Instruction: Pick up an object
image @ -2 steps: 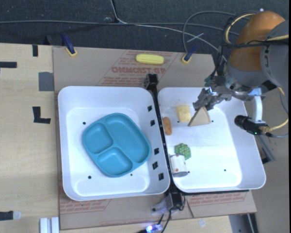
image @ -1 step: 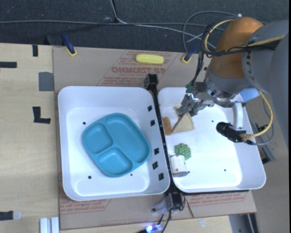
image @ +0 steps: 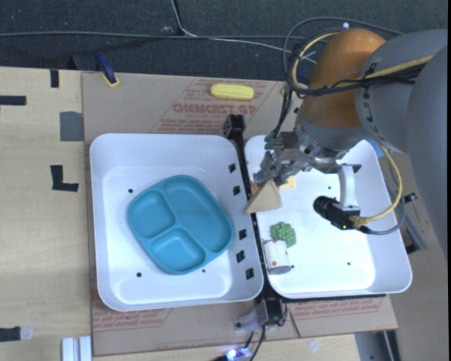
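My gripper (image: 274,173) hangs over the left part of the right bin (image: 376,265), below the orange wrist band. A tan wedge-shaped object (image: 266,198) sits directly under it, touching or nearly touching the fingertips. A small yellow piece (image: 288,182) shows beside the fingers. Further toward the front lie a green broccoli-like piece (image: 283,233) and a small white can with a dark red band (image: 277,255). Whether the wedge is between the fingers is hidden by the wrist.
The left bin (image: 109,201) holds a blue divided plate (image: 180,223). A yellow banana-like object (image: 231,91) lies on the cardboard behind the bins. A black cable end with a yellow cord (image: 337,211) hangs over the right bin.
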Action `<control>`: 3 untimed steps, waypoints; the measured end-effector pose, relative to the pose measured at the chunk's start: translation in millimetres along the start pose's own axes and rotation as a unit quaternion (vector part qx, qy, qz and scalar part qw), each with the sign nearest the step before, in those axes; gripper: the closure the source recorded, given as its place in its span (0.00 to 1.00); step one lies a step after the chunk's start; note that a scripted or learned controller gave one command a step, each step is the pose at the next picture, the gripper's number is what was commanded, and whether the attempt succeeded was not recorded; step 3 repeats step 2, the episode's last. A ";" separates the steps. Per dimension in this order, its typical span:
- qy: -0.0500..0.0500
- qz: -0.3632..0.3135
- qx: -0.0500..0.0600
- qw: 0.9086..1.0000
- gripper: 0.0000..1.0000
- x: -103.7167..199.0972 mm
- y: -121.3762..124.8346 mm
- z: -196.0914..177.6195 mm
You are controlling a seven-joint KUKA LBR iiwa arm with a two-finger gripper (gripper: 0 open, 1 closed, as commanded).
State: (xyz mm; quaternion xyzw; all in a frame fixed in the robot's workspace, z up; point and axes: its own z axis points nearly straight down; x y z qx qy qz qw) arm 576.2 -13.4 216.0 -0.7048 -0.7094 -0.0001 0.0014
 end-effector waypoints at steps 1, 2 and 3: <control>0.000 0.000 0.001 1.000 1.00 50.6 -15.1 9.8; 0.000 0.000 0.001 1.000 1.00 106.8 -38.6 12.3; 0.000 0.000 0.001 1.000 1.00 106.8 -38.6 12.3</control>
